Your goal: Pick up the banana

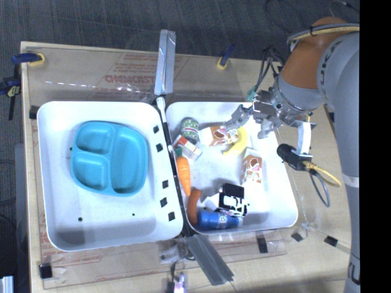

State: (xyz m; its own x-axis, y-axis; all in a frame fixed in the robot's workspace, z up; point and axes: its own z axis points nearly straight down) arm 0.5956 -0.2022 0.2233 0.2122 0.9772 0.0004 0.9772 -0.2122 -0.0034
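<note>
The banana (pixel 237 141) lies in the upper middle of the right bin (pixel 269 215), touching a brown printed packet (pixel 219 135) on its left, so a closing grasp risks catching the packet or nudging the fruit aside. The gripper (pixel 249 122) hangs over the bin's upper right area, just above the banana's upper end, the arm entering from the frame's upper right. Whether it is spread or closed cannot be told; nothing is visibly held.

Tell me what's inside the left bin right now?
The left bin holds just a blue divided tray, lying flat near its middle. Whatever lies under the tray is covered. The banana is in the right bin, by the gripper.
</note>
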